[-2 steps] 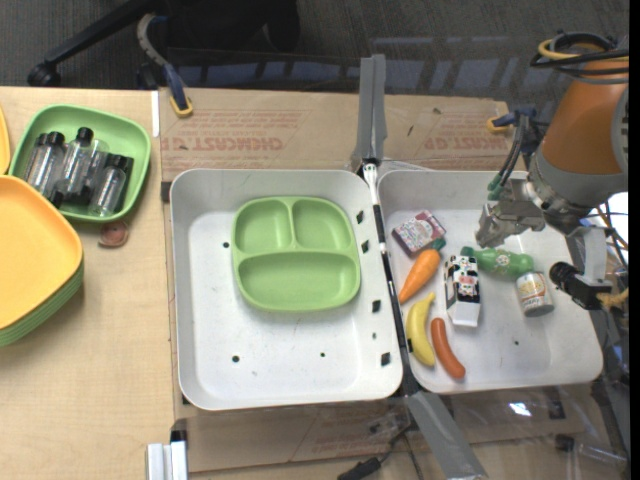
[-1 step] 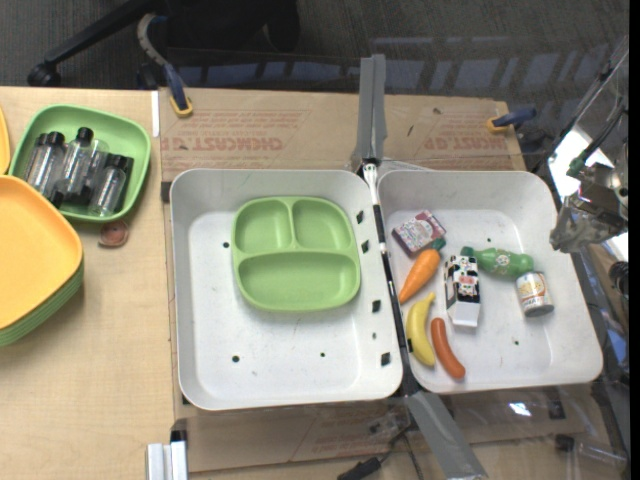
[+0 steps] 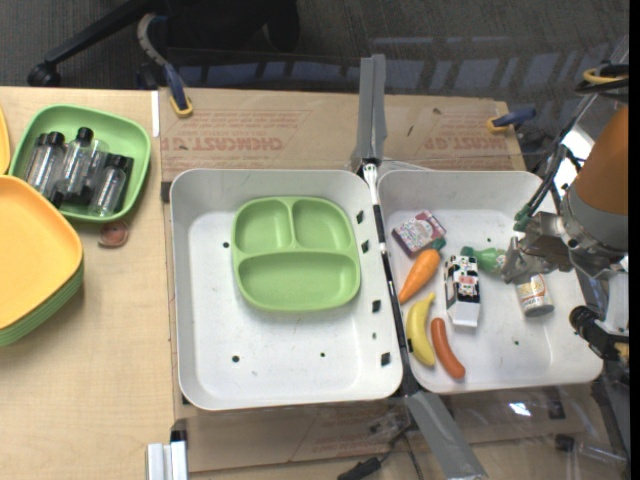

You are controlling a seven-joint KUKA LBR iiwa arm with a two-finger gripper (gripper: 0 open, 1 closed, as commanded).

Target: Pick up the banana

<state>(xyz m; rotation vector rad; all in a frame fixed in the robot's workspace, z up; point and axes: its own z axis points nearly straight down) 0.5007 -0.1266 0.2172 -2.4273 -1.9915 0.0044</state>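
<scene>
While the hand [image 3: 522, 258] hovered at the right bin's [image 3: 500, 373] three o'clock side, whether it was spread or pressed together could not be told. Item: banana [image 3: 420, 330], yellow, lying at seven o'clock in that bin, well apart from the hand, toward its eight o'clock. Adjacent: carrot [image 3: 419, 274] at banana's twelve, sausage [image 3: 447, 349] touching at four, milk carton [image 3: 463, 290] at two. Left bin [image 3: 200, 368]: green divided plate [image 3: 296, 253].
</scene>
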